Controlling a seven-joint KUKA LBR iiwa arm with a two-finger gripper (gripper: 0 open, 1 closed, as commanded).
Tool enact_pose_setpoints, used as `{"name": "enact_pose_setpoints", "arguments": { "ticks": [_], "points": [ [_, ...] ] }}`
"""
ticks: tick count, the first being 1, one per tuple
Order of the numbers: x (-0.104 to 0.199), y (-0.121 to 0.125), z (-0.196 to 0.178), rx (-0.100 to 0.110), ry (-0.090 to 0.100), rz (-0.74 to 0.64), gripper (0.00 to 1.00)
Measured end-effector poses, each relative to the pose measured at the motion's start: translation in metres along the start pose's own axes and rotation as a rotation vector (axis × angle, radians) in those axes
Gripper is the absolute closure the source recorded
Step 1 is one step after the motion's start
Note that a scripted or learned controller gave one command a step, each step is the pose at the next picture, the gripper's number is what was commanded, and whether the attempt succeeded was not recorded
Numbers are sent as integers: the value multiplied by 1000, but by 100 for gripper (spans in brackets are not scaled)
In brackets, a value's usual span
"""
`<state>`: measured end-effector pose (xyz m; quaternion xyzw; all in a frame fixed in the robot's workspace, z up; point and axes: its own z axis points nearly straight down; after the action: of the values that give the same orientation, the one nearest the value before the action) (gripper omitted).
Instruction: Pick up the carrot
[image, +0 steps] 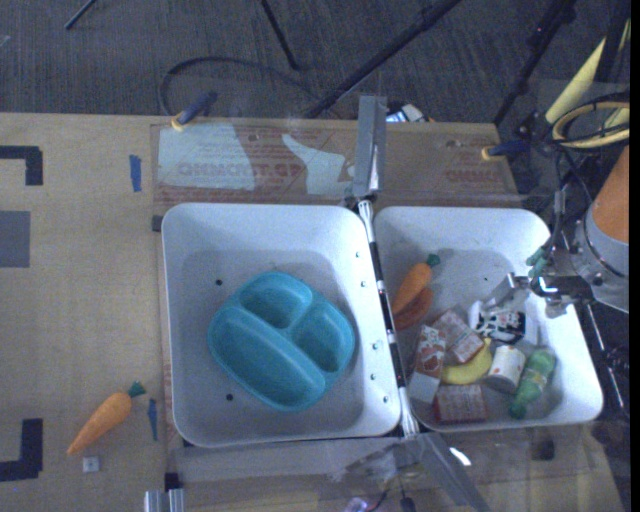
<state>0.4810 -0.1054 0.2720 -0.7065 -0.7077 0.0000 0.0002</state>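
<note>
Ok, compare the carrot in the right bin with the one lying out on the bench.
The bin carrot leans against the right bin wall by a sausage; the bench carrot lies alone outside the bins. The bin carrot stands steeper. Both are orange, green tops up-right.

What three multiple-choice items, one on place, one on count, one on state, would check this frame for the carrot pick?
1. Where does the blue divided plate lie?
A. in the left bin
B. in the right bin
C. on the bench outside the bins

2. How many carrots are in view?
A. one
B. two
C. four

3. How does the carrot in the right bin stand relative to the gripper?
A. clamped in it
B. apart from it, lying against the bin's left wall
C. hanging from it above the plate

Answers:
1 A, the plate sits inside the left bin.
2 B, one in the right bin, another carrot on the bench.
3 B, open bin floor separates them.
</note>
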Motion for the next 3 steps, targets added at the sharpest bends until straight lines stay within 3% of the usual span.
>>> {"name": "enact_pose_setpoints", "arguments": {
  "ticks": [1, 2, 3],
  "points": [
    [4, 82, 139, -2, 0, 32, 0],
    [3, 83, 129, -3, 0, 36, 100],
    [3, 83, 129, -3, 0, 36, 0]
  ]
}}
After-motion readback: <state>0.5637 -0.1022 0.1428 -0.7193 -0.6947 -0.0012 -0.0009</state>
